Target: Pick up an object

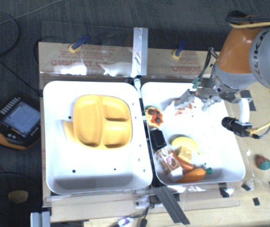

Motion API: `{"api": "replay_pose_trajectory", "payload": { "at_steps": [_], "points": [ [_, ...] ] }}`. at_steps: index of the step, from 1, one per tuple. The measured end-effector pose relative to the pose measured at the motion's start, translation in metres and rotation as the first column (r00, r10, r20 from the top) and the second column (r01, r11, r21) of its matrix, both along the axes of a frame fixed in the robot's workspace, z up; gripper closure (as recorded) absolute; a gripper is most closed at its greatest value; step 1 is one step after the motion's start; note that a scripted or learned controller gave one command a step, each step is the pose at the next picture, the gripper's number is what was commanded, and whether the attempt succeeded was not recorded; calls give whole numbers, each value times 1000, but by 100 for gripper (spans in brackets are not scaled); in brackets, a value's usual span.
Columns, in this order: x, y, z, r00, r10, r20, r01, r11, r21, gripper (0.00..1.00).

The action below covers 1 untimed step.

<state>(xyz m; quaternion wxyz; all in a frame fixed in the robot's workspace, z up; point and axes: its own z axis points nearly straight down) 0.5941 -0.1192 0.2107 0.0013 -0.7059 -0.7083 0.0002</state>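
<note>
Objects to pick sit in the right bin (pixel 229 171), none lifted yet as far as I can judge. Gripper (pixel 195 96) is over the bin's upper part, near its back rim; whether it's apart or together I cannot tell, too blurred and small here. Something white with red print (pixel 186 109) lies just below it; touching or not, can't say, and nothing reads as clamped.

Outward from there: a small red-orange item (pixel 153 115) at the bin's left wall, a black block (pixel 157 138) below it, then a cluster in the lower part: yellow piece (pixel 186 144), brown packet (pixel 169 161), orange carrot-like thing (pixel 191 175), all touching or nearly so.

Left bin (pixel 54 169) holds a yellow divided tray (pixel 101 121), well apart from the gripper.

Status: approach stage at best. Left to do: get a grasp on one item, then lift it off the bin floor. White/red piece is my guess for the nearest candidate.
</note>
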Motion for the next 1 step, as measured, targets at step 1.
{"api": "replay_pose_trajectory", "payload": {
  "at_steps": [1],
  "points": [
    [-5, -13, 101, 993, -119, 2, 119, 993, -4, 0]
  ]
}}
